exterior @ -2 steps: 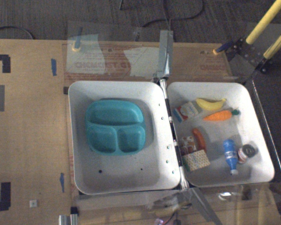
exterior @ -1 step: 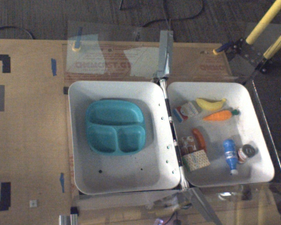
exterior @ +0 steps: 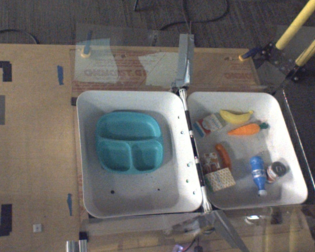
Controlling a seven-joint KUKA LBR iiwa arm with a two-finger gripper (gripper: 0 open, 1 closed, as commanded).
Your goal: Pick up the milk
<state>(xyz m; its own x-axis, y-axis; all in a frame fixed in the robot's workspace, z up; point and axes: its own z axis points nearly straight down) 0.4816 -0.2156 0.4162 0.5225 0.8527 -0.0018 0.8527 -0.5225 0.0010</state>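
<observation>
The milk is a small white carton with red on its side. It lies tilted in the upper left part of the right bin, close to the wall shared with the left bin. A yellow banana lies just to its right, and an orange carrot lies below the banana.
Lower in the right bin lie a red sausage, a tan waffle-like box, a blue bottle and a small dark can. In the left bin sits a teal divided plate. Yellow-handled clamps stand beyond the far right corner.
</observation>
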